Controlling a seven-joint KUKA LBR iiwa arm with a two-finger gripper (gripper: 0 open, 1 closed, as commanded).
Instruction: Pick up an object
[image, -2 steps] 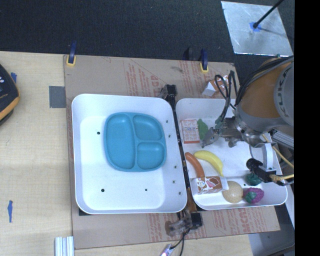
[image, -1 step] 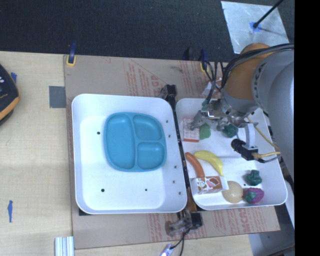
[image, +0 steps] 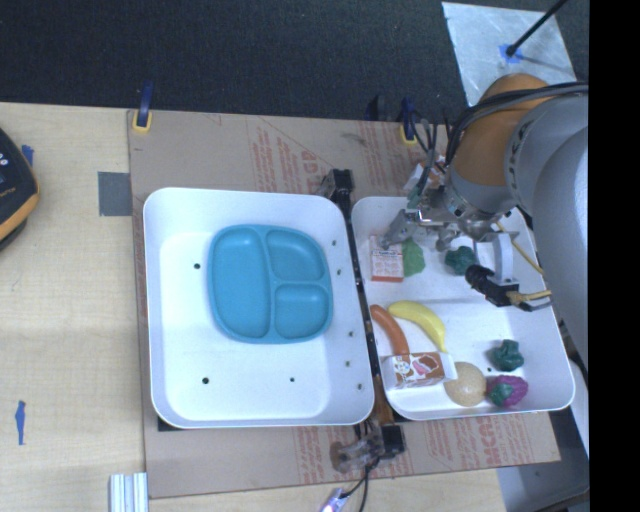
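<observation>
Apparently the pick is at its very start: nothing is raised off the floor of either bin, and every object lies where a bin holds it. The gripper hangs low over the far edge of the right bin, near its far left corner, with the grey arm reaching in from the right. Whether the pincer is released or clenched I cannot tell (the wrist hardware and cables hide its tips from this slanted view), and nothing can be seen between them.

Closest to it are a small red-and-white packet against the bin's left wall, a green piece just beside that, and a dark teal piece a little further right. Any of these looks like the likely target, though which one cannot be told. Toward the middle lie a yellow banana and an orange-red sausage, touching or nearly so. Along the near edge sit a brown-and-white packet, a pale round item, a magenta-and-green item and a dark green piece.

The left bin carries a blue divided plate toward its far half.

What remains, as I judge it, is the whole job: settle on an object, close on it, and lift it clear.
</observation>
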